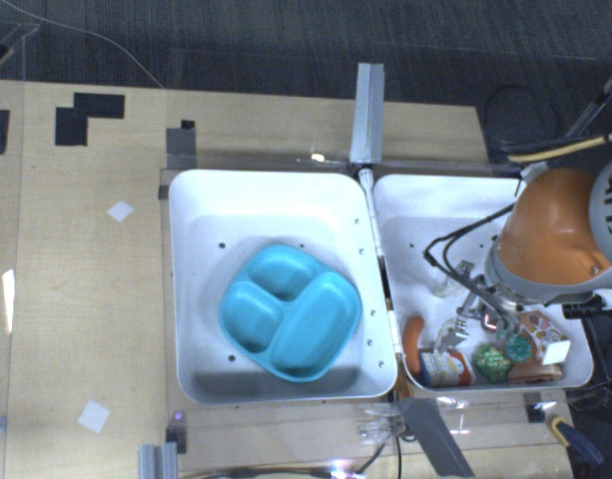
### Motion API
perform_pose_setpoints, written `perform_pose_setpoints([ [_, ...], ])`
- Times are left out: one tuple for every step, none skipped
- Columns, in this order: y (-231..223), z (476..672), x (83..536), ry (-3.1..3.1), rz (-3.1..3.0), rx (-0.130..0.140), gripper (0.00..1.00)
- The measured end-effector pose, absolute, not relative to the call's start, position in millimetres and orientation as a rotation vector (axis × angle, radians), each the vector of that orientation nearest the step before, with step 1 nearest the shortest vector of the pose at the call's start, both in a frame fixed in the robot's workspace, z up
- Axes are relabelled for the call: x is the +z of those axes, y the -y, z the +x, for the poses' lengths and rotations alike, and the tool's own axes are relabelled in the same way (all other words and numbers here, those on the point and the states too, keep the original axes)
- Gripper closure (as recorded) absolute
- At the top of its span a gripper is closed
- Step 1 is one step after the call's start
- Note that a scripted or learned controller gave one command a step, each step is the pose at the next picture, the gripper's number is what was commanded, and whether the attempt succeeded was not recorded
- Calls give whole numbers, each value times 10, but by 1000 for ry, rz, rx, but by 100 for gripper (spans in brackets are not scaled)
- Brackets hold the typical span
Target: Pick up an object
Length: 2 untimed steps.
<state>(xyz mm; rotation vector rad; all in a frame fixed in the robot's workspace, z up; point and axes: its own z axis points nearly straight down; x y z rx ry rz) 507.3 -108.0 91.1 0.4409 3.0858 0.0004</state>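
The arm's orange band point(555, 230) hangs over the right bin point(415, 213), and below it the gripper point(463, 325) reaches down among a huddle of small things packed into that bin's near corner; how wide it stands, and whether anything is in it, cannot be told from this slanted view, since the metal parts blur into the clutter beneath. Just beside the gripper lie an orange-red sausage-shaped piece point(413, 337) against the bin's left wall, a small can or jar with a printed label point(442, 368), a green bumpy ball point(491, 363), a teal ball point(517, 348) and a white-and-red packet point(545, 351), all touching or nearly touching each other. The left bin point(201, 267) holds a turquoise divided dish point(289, 312), lying well apart from the arm. Any of the small items would serve for the pick, and I judge them all light. The two balls look soft and knobbly, so they should give under a squeeze and grip well if taken across the middle. The can looks stiff and smooth, likely to roll or slip unless taken across its round sides. The sausage piece sits tight to the wall, leaving little room for one side of a grasp. The crowding is the main risk: closing on one item may nudge its neighbours.
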Motion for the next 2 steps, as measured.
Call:
perform_pose_setpoints([
  [666,5090,1864,-3131,-3,0,0],
  [851,5151,982,-3118,236,1,0],
])
